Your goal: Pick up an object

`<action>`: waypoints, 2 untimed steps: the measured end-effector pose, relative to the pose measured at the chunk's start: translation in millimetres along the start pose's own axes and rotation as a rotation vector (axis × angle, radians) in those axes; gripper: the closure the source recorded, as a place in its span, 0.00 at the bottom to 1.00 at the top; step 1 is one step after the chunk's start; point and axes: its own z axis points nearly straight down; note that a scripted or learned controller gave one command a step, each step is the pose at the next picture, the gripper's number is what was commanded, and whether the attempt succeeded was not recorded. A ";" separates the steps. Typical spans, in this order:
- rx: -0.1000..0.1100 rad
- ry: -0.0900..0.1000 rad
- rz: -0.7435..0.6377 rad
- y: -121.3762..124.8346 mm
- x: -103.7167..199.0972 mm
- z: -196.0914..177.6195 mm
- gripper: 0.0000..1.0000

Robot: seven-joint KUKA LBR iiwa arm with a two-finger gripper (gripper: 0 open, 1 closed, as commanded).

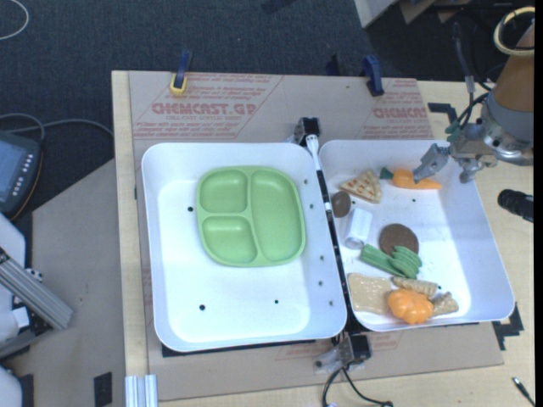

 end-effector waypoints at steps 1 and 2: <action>-0.013 -0.003 -0.002 3.2 0.0 -7.5 0.00; -0.008 -0.002 -0.004 6.0 4.3 36.1 0.00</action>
